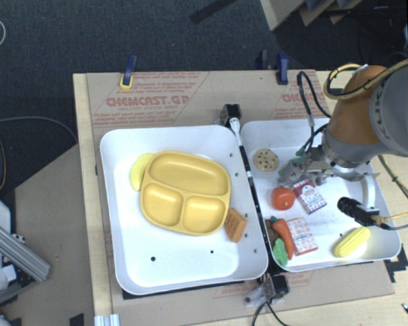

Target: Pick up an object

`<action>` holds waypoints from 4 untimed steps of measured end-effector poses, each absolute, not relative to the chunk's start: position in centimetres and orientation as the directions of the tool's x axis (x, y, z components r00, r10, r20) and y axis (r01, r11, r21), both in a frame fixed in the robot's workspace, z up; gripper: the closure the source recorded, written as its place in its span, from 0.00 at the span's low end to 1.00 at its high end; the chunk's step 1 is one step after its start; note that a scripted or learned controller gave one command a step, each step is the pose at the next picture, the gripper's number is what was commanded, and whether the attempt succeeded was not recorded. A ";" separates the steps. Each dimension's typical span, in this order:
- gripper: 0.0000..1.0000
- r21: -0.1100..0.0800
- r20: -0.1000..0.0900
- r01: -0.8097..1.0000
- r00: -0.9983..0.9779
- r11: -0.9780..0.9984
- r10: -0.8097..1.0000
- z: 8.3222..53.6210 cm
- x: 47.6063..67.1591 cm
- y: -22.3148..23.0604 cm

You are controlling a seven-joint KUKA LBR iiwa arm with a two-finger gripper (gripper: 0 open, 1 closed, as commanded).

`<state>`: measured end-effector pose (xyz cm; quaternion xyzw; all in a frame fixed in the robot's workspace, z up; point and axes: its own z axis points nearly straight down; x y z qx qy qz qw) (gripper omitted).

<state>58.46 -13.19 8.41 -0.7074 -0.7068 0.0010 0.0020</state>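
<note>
Two shallow white bins sat side by side on the tabletop (187, 92), which was covered by a brown printed sheet. The left bin (125, 216) held a yellow divided plate (185, 191) with three compartments, turned upside up and lying near the bin's middle. A yellow piece (138, 170) peeked out from under the plate's left edge, and a small brown waffle-like block (235, 225) lay just beside the plate's lower right corner.

The right bin (387, 252) held the smaller things. A round cookie (264, 160) lay near its upper left. A red tomato (283, 199) sat below it, touching or just beside a small red-and-white carton (311, 197). Lower down, a carrot (282, 238) with green leaves lay against a second small carton (301, 234), and a yellow corn cob (351, 242) rested near the bin's lower right edge.

The arm (364, 118) reached in from the right, and the gripper (305, 169) was low over the right bin, just above the tomato and the upper carton. Whether its fingers were apart or together could not be told, and nothing was seen between them.
</note>
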 end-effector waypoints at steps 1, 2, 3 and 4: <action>1.00 0.000 0.001 1.000 0.002 -0.002 1.000 9.5 58.6 -13.2; 1.00 0.007 -0.003 1.000 0.001 -0.001 1.000 15.3 59.2 -14.2; 1.00 0.007 -0.002 1.000 -0.001 0.001 1.000 19.7 59.4 -13.8; 1.00 0.006 -0.002 1.000 -0.001 0.001 1.000 22.7 59.6 -13.8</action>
